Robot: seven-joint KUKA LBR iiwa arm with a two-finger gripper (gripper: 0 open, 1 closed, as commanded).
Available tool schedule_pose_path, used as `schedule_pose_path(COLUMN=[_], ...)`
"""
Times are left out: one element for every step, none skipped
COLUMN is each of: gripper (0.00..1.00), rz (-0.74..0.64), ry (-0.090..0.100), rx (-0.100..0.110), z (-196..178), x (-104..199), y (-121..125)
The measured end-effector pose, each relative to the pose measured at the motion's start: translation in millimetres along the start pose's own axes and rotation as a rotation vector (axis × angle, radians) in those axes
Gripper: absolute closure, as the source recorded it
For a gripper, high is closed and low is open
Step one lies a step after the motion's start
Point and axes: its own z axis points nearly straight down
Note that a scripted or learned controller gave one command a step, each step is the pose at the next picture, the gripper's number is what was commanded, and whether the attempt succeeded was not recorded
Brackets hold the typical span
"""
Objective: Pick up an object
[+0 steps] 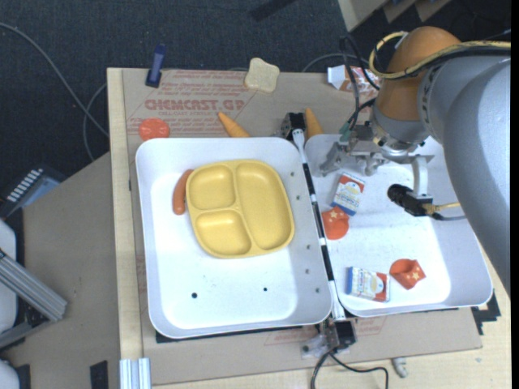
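Note:
My gripper point(353, 164) hangs over the far left part of the right bin point(454, 286). Its fingers point(328, 162) stand open and hold nothing. Just in front of them lies a small white carton with red and blue print point(349, 193), apart from the fingertips. A round red piece point(335, 224) rests by the bin's left wall. Nearer the front lie a second small carton point(366, 284) and a red toy piece point(407, 272).
The left bin point(235, 302) holds a yellow divided plate point(240, 207) with a sausage point(179, 193) beside it. Behind the bins, on the bench, lie a bread slice point(262, 74), a carrot point(233, 126), an orange disc point(152, 128) and a blue item point(155, 65).

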Motion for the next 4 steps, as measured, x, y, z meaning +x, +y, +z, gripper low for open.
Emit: schedule_pose_path(gripper=[0.0, 0.0, 0.0, 1.0], rz=[0.002, 0.001, 0.002, 0.001], ry=[-0.002, 0.0, -0.002, -0.003], rx=[-0.002, 0.0, -0.001, -0.004], z=[0.1, -0.1, 0.1, -10.5], x=[-20.9, -0.2, -11.3, -10.8], y=[-0.1, 0.0, -0.2, 0.6])
